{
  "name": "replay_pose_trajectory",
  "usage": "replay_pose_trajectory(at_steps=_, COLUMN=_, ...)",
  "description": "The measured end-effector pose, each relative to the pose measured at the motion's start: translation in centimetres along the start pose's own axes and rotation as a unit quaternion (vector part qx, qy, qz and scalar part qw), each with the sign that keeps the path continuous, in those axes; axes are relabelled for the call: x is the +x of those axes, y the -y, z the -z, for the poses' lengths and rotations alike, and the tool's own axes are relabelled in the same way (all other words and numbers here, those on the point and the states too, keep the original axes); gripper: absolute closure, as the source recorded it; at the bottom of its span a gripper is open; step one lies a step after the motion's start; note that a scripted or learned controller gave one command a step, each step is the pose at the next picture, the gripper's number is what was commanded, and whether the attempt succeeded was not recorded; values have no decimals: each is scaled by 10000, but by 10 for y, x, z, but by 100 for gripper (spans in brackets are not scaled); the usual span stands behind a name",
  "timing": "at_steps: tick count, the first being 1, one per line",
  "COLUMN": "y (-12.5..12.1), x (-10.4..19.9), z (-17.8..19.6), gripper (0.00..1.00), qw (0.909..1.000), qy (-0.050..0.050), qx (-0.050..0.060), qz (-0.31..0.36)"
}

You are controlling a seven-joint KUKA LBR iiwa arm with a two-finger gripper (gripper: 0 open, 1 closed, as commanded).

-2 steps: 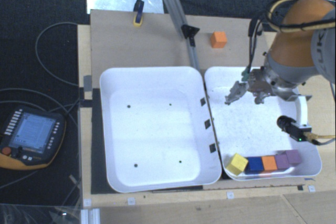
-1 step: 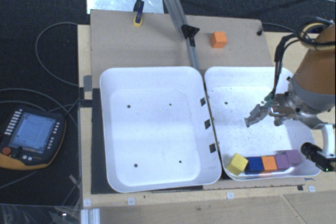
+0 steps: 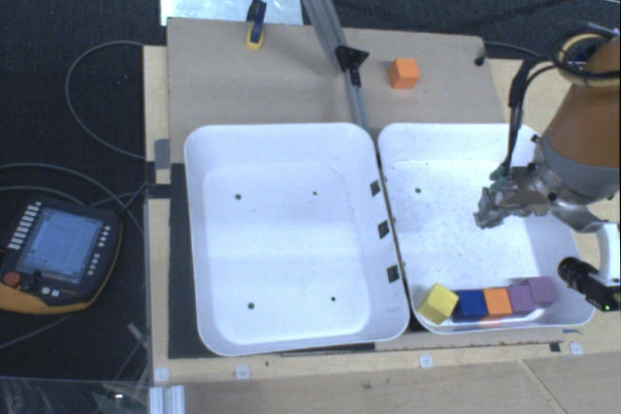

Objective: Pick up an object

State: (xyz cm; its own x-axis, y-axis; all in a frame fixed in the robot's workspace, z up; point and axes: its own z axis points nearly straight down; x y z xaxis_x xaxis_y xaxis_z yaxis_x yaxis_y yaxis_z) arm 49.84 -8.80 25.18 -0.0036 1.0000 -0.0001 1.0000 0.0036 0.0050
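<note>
Likely best: gripper [image 3: 493, 208], jaw state unreadable, should descend onto yellow block [image 3: 438, 302], the row's freest end, avoiding bin wall [image 3: 505, 323].

We lose the arm [image 3: 592, 111] past the right edge, we can't make out how the gripper [image 3: 497, 207] fingers stand, and the purple block [image 3: 539, 290] looks blurred.
</note>
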Motion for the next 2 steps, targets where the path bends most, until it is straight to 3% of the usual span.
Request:
replay_pose_trajectory(at_steps=1, y=-2, x=68, z=-15, gripper=100, qw=10000, qy=-16, qx=20, qz=42)
replay_pose_trajectory(at_steps=2, y=-36, x=-4, z=-114, gripper=100, qw=10000, qy=8, qx=49, qz=-36)
